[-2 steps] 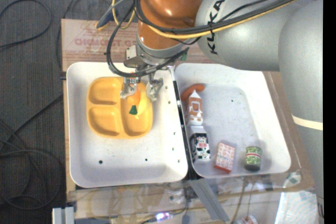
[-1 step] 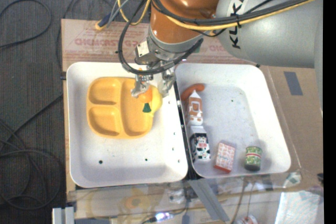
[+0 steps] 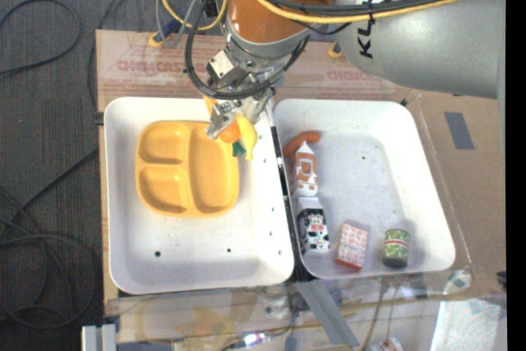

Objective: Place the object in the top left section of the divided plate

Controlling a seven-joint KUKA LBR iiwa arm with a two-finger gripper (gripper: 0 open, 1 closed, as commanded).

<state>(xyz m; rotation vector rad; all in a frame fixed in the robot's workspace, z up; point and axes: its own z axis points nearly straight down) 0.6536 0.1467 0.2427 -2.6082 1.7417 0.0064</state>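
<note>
Grey arm [image 3: 411, 20] marked KUKA, fingers [image 3: 233, 126] holding orange toy [image 3: 243, 135]

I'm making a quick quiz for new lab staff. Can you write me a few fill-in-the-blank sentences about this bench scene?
1. The yellow plate lies in the ____ bin.
2. The plate has ____ sections.
3. The gripper has an orange toy between its fingers, over the plate's top ____ corner.
4. The milk carton, pink box and green can lie in the ____ bin.

Missing words: left; three; right; right
</note>
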